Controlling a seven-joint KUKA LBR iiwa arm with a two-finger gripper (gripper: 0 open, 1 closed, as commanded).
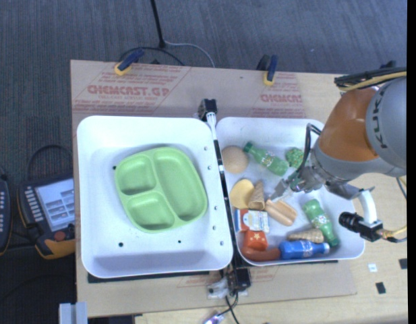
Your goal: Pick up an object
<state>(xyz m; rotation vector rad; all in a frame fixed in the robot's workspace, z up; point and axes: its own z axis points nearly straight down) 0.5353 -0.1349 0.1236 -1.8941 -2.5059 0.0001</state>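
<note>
Clutter is the main hazard here. The right bin (224, 181) is packed with toy food lying against and over one another, and the gripper (286, 186) hangs low over the middle of that heap, just above a hot-dog bun (281, 212) and next to a waffle cone (257, 196). Its fingers look parted a little, with nothing visible between them, though they are small and dark against the pile and I cannot be sure of the gap.

Closing from this spot could, I judge, catch two pieces at once, or nip only an edge so the piece slips out as the arm lifts. A finger landing on top of a toy instead of beside it would push it down or shove its neighbours aside. The green bottle (265, 157) nearby is rounded and would probably roll away from a glancing touch.

The likeliest target is the bun, which sits near the bin's centre, touching the cone and a ketchup packet (255, 220). Its long axis runs from upper left to lower right in the camera view, roughly level with the bin floor.

The left bin (86, 201) holds a green divided plate (160, 187).
</note>
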